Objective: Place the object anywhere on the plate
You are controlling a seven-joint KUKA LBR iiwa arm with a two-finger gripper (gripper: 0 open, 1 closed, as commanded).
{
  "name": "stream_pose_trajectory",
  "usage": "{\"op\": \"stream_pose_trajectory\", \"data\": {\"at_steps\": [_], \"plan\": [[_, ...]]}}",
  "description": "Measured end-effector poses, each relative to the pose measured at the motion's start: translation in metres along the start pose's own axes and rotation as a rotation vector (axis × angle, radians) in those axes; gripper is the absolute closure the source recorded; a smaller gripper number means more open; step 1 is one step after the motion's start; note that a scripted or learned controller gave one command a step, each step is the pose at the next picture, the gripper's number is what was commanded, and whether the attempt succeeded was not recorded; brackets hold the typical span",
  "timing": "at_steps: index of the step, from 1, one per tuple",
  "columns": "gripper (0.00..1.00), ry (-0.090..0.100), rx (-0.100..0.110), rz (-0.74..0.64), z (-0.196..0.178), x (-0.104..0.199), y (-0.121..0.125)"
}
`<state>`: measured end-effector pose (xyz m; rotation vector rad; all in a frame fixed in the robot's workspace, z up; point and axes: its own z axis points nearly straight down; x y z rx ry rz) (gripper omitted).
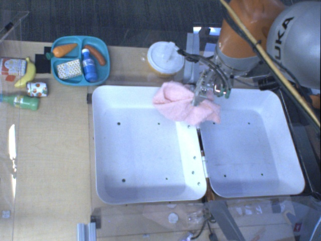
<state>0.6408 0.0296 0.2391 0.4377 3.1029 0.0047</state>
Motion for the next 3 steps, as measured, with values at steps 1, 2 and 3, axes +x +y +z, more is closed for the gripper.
{"op": "stream_pose_trajectory", "data": {"at_steps": [1,2,3], "plan": [[1.0,0.0,-0.001,-0.28,0.013,-0.007,0.053],[1.0,0.0,-0.001,-0.281,0.013,0.0,0.102],[0.0,-0.001,-0.002,-0.281,0.013,0.0,0.102]]}}
